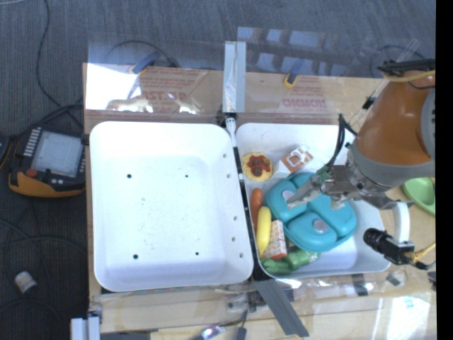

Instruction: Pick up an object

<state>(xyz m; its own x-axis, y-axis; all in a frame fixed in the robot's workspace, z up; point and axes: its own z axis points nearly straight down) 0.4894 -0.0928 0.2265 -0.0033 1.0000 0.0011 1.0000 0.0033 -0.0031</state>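
The arm (pixel 396 129) leans in from the right, and its orange-banded bulk covers the far right corner of the right bin (pixel 357 258). The gripper (pixel 320 188) sits low over the teal toy (pixel 322 225), right against its upper lobe. From here the metal parts blur into the toy's plastic, so I cannot tell whether the gripper is spread, closed or pinching anything. The teal toy is the biggest thing in that bin and lies in the middle of it. It seems to be made of two rounded lobes, with its top end tucked under the gripper. To its left, along the wall between the bins, an orange carrot (pixel 256 199) lies above a yellow banana (pixel 263 229). A small packet (pixel 277 239) with a red and white label is wedged between the banana and the toy, its print too small to read. Something green (pixel 290 261) pokes out below the packet, half buried, and I can't say what it is. Near the far wall rest a little yellow tart (pixel 257 165) with red bits and a small orange and white box (pixel 297 159), both apart from the toy. The left bin (pixel 163 204) shows a few dark specks on its floor. At the right edge a pale green thing (pixel 423 192) is cut off.
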